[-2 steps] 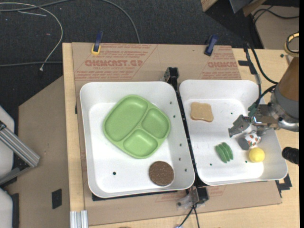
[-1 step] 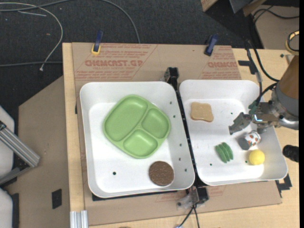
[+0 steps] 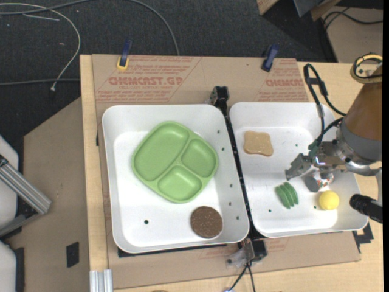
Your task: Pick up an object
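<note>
The right bin [image 3: 267,221] holds three objects. A tan toast slice [image 3: 258,143] lies at the back, a green ridged piece [image 3: 287,195] near the front, and a small yellow ball [image 3: 329,200] at the front right. My gripper [image 3: 306,176] hangs over the right bin, just above the gap between the green piece and the yellow ball. Its grey fingers [image 3: 297,168] are spread and open, with nothing between them. The arm with its orange band [image 3: 368,111] comes in from the right.
In the left bin [image 3: 121,224] sit a green divided plate [image 3: 175,161] and a brown round patty [image 3: 206,221]. A black clamp [image 3: 220,95] sits at the back between the bins. Cables [image 3: 316,90] run along the right bin's far edge.
</note>
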Available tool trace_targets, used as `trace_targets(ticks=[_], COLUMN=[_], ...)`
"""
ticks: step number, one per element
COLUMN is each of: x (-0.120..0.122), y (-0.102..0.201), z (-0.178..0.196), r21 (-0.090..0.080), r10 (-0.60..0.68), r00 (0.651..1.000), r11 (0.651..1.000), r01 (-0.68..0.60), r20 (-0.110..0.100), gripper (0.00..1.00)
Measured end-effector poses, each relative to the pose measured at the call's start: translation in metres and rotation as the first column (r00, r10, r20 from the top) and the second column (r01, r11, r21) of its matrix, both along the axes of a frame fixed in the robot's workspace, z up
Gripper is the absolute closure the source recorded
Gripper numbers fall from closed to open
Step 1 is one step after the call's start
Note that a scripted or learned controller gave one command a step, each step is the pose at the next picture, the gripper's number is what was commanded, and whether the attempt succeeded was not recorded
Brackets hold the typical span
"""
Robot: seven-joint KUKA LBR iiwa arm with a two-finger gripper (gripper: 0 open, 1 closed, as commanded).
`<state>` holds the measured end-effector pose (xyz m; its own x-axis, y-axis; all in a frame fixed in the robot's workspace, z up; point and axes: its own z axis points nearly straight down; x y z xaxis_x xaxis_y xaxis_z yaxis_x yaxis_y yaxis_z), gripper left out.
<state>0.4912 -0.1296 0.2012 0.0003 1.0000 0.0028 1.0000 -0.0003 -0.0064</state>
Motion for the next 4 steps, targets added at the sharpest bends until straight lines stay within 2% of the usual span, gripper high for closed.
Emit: trace_targets(ticks=[2,3,4], x=[-0.003,-0.002,-0.002], y=[-0.002,-0.003,-0.002], z=[-0.116,-0.102,-0.059], r21=[0.001,-0.001,-0.004], r10=[0.0,-0.001,0.001], r00=[1.0,1.0,1.0], r11=[1.0,1.0,1.0], r01=[0.0,0.001,-0.001], r20=[-0.001,0.006,0.011], gripper=[0.0,1.0,1.0])
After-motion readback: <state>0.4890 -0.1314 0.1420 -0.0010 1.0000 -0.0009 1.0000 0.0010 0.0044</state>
